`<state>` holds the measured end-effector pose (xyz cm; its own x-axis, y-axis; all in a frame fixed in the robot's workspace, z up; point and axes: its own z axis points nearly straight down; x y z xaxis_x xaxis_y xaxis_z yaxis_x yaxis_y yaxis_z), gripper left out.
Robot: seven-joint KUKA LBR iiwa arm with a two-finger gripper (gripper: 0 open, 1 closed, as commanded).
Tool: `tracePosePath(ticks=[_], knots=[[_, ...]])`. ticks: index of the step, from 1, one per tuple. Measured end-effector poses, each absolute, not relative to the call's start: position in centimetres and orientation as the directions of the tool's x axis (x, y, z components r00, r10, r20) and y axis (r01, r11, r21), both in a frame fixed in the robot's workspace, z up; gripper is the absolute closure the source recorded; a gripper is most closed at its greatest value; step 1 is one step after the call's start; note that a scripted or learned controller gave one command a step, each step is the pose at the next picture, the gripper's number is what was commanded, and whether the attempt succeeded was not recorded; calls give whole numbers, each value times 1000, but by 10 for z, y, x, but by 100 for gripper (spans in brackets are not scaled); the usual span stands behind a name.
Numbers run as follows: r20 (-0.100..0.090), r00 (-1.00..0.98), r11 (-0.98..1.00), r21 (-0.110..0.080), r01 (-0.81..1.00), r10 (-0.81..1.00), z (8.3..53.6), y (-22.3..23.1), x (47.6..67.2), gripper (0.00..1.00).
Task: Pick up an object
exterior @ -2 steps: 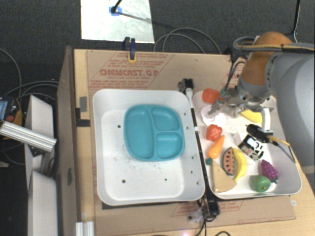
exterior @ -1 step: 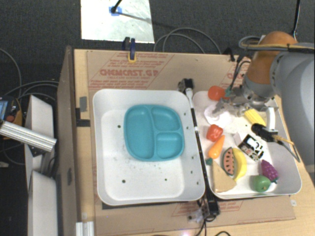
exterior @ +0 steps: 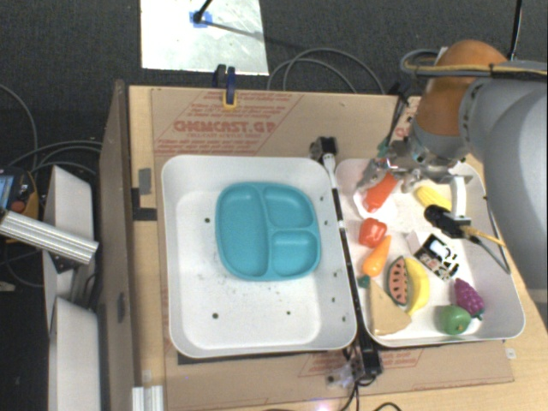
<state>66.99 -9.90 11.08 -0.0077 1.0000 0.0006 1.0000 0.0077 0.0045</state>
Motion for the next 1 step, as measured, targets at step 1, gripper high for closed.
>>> tracePosePath(ticks=[1], knots=[[-2, -8, 8, 5, 1000, 1000, 121, -102, 670, 100]])
